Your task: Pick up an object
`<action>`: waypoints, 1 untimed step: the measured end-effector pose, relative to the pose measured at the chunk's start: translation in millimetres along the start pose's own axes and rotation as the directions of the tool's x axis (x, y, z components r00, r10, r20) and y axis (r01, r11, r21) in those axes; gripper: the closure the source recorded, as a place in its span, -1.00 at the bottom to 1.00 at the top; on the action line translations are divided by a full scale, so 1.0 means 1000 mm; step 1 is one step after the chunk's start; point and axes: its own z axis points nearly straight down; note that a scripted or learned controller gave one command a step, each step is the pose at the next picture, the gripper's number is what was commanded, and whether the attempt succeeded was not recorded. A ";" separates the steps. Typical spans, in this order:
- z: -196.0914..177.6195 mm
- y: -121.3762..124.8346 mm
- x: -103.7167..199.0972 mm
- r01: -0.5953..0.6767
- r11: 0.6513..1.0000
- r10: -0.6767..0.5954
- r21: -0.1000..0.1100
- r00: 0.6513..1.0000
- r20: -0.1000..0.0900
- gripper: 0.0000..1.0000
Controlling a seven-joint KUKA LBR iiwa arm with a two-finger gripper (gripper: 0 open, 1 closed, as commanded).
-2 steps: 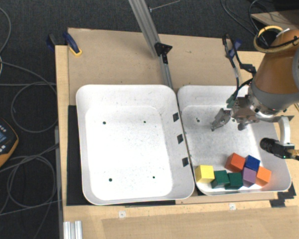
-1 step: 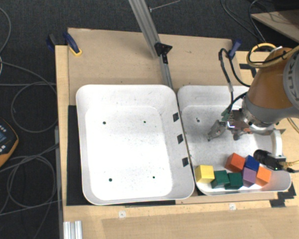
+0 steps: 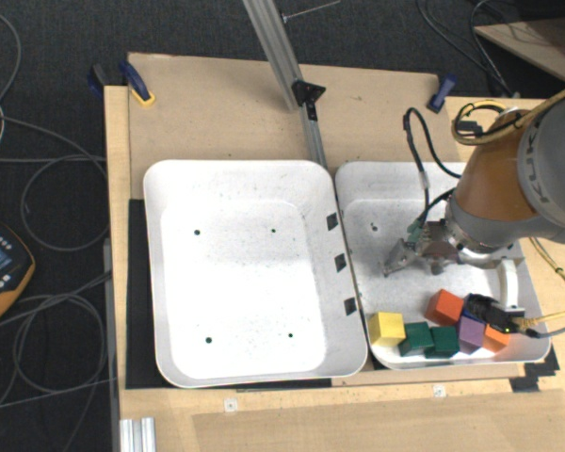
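The arm (image 3: 508, 182) reaches in from the right over the right bin (image 3: 386, 191), its orange band above the wrist, and the fingers (image 3: 410, 255) hang low over the bare white floor in the middle of that bin. They look spread apart, one thin tip pointing left and near, with nothing between them. The objects lie in a cluster along the near edge of the right bin, to the near right of the fingers and apart from them. A yellow block (image 3: 388, 327) sits at the left end of the cluster, near the bin's near-left corner. Just right of it are 2 green blocks (image 3: 428, 339), touching each other, together forming a low shape whose long axis runs left to right along the bin's near wall. An orange block (image 3: 444, 306) lies farther in, closest of all to the fingers, with 1 corner turned toward them. A purple block (image 3: 472, 330) sits right of the green ones, and a second orange piece (image 3: 495, 339) shows at the far right of the cluster, partly hidden by a black part with cables. The left bin (image 3: 169, 196) lies beside it on the wooden surface (image 3: 217, 102).
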 end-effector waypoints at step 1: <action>-0.013 0.002 0.000 0.000 1.000 0.000 -0.007 1.000 0.000 1.00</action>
